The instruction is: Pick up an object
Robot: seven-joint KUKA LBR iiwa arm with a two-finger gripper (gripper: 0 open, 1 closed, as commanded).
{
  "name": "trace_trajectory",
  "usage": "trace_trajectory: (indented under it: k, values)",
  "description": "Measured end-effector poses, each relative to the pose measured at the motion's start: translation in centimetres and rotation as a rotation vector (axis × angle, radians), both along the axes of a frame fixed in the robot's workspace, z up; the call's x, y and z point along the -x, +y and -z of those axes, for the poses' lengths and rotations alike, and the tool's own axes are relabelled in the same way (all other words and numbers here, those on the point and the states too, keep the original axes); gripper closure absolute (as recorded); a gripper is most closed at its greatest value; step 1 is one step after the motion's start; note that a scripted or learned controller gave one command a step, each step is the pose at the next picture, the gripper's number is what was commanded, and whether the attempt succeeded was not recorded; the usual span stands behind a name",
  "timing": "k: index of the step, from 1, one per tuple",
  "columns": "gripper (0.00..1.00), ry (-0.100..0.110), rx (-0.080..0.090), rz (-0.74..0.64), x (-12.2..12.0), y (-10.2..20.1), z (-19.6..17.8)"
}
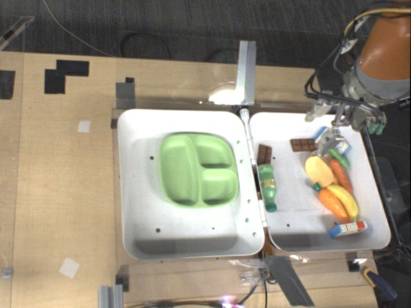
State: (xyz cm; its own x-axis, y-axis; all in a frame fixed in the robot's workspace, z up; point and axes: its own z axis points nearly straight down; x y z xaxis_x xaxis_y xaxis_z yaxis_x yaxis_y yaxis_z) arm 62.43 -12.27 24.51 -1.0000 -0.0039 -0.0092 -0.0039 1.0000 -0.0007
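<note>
- Approach step: the gripper (334,131) hangs low at the right bin (289,220)'s one o'clock corner; whether it is open, or holds anything, cannot be told.
- Candidate objects cluster just below, at five o'clock: a lemon (318,170), carrots (340,174) and a banana (345,199).
- The next move likely calls for a short descent.
- The bin's right rim is close; open floor lies toward nine o'clock.

two bins side by side on the bench (58,191): the left bin (138,230) holds a divided tray (196,169) near its middle. in the right bin (379,226), a bottle (267,186) lies along the left wall, a chocolate bar (264,153) just behind it. fruit and carrots (334,185) cluster toward the right wall, the gripper (335,132) above their far end.
</note>
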Motion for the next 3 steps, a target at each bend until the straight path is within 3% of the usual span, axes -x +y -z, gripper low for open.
trace_trajectory:
  k: [1,2,3]
  values:
    - [0.00,0.009,-0.002,-0.057,6.3,-0.1,10.6]
    - [0.00,-0.009,0.003,-0.044,9.8,-3.3,15.5]
    - [0.00,-0.013,0.005,-0.050,12.9,-0.9,15.4]
